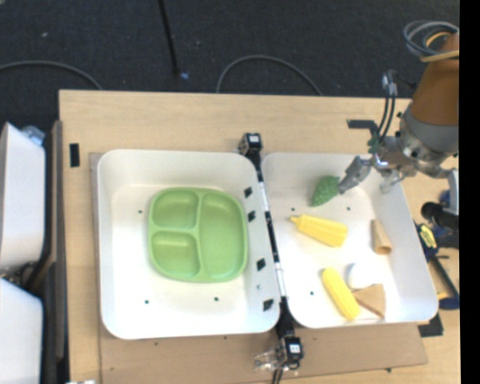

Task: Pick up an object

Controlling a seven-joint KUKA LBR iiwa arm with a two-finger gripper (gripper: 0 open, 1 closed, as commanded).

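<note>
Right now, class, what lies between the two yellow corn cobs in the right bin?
In the camera view, only bare white bin floor separates the upper cob from the lower cob.

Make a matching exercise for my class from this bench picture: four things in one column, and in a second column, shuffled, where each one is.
Things
1. green divided plate
2. green toy vegetable
3. upper yellow corn cob
4. lower yellow corn cob

Places
A. right bin, near its front edge, beside a tan wedge
B. right bin, at the top, next to the gripper
C. left bin, in the middle
D. right bin, in the middle

Pairs: 1-C, 2-B, 3-D, 4-A
</note>
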